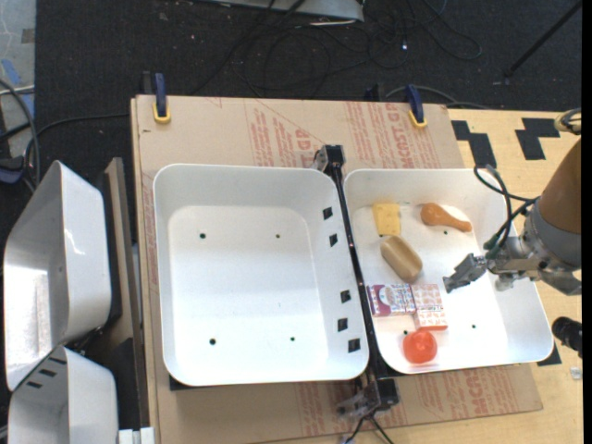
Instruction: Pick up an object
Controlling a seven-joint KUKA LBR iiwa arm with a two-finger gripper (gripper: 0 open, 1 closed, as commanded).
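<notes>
A brown cardboard-covered bench (277, 128) printed with red lettering is seen from above. Two shallow white bins are set on it side by side, touching along a black divider (350, 257): the left bin (176, 192) and the right bin (527, 331). The board is held at its far edge by two yellow-tipped clamps (161, 100), one near each far corner.

I've got one fixed camera, high above the brown cardboard-topped bench (277, 123), looking down at a slant. Both shallow white plastic bins, left (176, 248) and right (527, 326), fit in frame; dark floor beyond.
</notes>
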